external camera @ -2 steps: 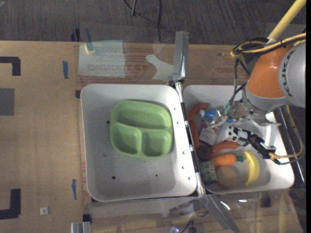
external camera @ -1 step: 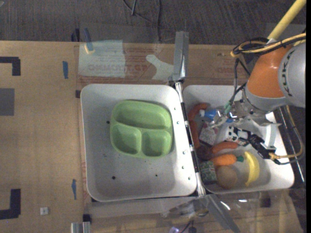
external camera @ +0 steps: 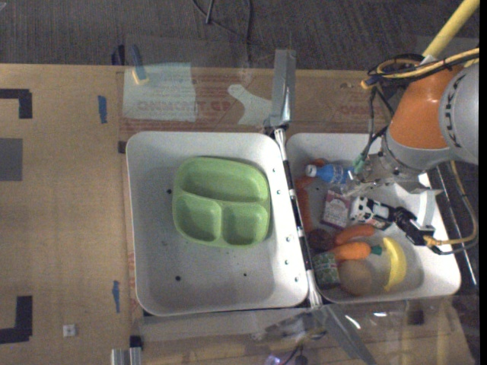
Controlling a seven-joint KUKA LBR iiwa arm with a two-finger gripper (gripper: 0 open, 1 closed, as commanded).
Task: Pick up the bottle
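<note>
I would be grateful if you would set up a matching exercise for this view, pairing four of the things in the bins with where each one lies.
Things:
1. green tray
2. bottle
3. banana
4. carrot

Places:
A. near corner of the right bin, against its outer side
B. left bin, upper middle
C. far end of the right bin, close to the divider
D. right bin, just left of the banana

Pairs: 1-B, 2-C, 3-A, 4-D
</note>
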